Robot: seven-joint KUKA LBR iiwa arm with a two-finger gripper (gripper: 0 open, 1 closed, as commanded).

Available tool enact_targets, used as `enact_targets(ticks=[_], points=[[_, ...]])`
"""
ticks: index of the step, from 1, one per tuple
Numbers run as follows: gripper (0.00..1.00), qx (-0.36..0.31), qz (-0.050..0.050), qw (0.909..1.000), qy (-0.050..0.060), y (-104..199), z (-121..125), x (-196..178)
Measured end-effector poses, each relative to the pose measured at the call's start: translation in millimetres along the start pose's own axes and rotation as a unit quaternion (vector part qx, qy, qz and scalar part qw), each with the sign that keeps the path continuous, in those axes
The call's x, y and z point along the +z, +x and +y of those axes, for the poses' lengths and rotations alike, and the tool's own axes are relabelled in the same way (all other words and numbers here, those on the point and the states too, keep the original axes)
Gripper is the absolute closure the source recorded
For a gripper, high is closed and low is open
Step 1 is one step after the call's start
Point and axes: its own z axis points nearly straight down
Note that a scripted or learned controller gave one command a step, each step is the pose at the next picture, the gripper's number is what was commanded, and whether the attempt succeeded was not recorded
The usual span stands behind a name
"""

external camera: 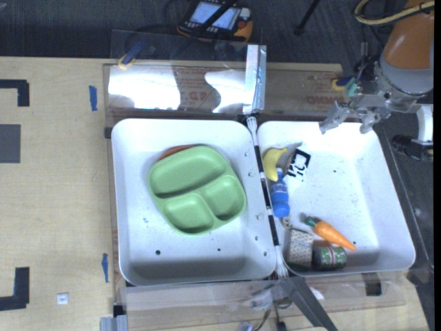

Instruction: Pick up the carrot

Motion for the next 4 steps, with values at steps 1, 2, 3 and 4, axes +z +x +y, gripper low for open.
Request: enact_targets(ticks=[1, 2, 3, 4], points=[[0.0, -0.009, 0.0, 1.0, 0.0, 18, -81, 90], [0.0, 0.08, 0.001, 0.9968, -0.001, 0, -80, 144], [1.0, 0.08, 0.001, 0.9968, -0.003, 0, -79, 133], [0.0, 0.08, 0.001, 0.9968, -0.003, 0, -79, 133]])
